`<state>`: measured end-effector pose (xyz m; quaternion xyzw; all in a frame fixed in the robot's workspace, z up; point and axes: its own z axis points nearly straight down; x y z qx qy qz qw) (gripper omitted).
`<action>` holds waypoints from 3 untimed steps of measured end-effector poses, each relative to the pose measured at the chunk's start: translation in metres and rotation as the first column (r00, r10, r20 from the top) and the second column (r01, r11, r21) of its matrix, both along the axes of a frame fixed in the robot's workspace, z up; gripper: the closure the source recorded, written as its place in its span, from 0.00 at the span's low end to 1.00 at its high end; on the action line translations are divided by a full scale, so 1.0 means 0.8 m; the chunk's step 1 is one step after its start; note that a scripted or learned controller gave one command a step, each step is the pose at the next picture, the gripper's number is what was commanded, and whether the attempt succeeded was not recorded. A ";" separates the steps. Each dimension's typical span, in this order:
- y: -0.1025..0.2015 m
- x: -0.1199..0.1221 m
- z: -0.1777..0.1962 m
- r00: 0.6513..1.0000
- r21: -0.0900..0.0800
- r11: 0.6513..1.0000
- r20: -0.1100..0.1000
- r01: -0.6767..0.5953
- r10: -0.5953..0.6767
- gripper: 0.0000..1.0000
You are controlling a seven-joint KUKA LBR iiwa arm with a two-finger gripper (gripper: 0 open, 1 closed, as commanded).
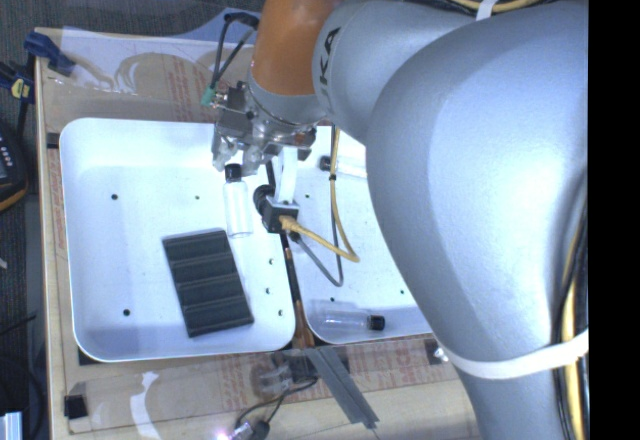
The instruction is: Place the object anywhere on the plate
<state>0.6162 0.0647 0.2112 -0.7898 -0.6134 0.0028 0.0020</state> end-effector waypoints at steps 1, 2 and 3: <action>0.064 0.022 -0.110 0.924 -0.003 0.924 -0.002 0.383 -0.383 1.00; -0.008 0.010 -0.025 0.609 -0.002 0.609 0.006 0.793 -0.793 1.00; -0.060 -0.025 -0.026 0.441 -0.005 0.441 0.004 0.897 -0.897 1.00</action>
